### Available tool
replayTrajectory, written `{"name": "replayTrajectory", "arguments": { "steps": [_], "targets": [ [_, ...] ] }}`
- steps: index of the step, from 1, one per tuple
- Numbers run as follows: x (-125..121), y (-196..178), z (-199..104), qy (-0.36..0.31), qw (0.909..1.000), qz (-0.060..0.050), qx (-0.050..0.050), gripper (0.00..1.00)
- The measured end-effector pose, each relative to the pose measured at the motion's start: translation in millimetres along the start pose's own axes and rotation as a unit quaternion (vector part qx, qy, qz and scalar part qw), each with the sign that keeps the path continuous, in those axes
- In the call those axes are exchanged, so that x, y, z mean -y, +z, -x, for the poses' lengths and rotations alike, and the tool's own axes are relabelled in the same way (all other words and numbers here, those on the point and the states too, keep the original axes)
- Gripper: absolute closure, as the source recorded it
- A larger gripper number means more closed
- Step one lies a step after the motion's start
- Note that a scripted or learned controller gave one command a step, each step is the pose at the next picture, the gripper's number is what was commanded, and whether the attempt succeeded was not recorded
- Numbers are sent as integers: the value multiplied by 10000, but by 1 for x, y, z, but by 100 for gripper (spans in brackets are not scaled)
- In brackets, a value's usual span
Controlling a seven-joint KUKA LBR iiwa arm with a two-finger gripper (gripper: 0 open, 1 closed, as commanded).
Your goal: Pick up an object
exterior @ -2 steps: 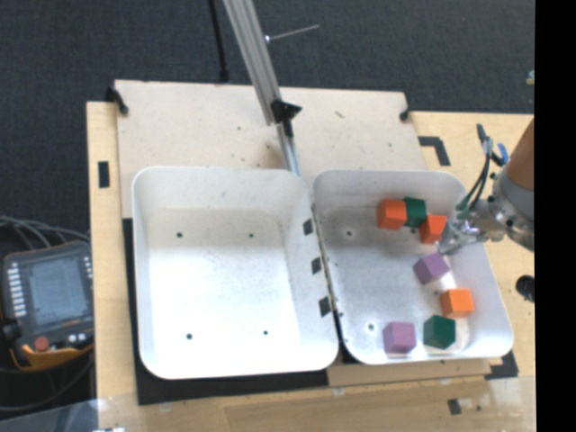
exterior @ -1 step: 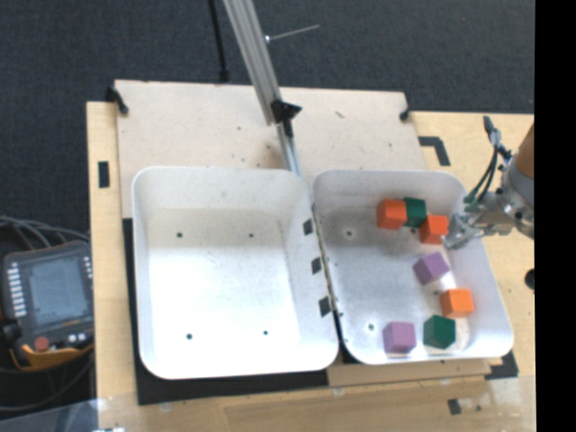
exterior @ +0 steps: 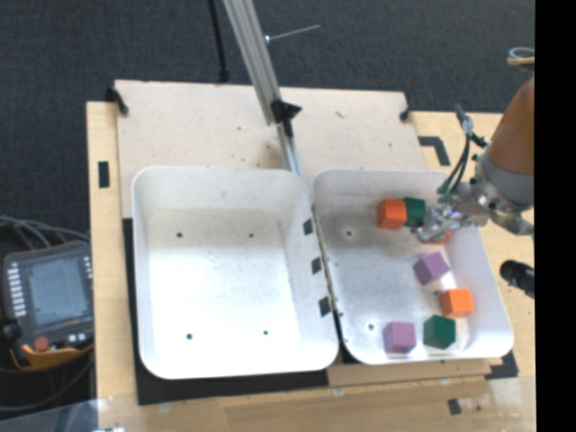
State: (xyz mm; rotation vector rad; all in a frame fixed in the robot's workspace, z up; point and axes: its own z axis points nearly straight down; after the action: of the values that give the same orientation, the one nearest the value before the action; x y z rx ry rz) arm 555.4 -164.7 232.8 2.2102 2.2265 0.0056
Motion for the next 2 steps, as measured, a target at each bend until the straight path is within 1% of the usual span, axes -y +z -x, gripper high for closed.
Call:
{"name": "replayTrajectory", "arguments": {
  "steps": [1, 2],
  "targets": [
    [-17, -8, -57, -6, 10000, -8, -7, 100],
    [-29, -16, -105, -2, 10000, -8, -6, 100]
  ]
}}
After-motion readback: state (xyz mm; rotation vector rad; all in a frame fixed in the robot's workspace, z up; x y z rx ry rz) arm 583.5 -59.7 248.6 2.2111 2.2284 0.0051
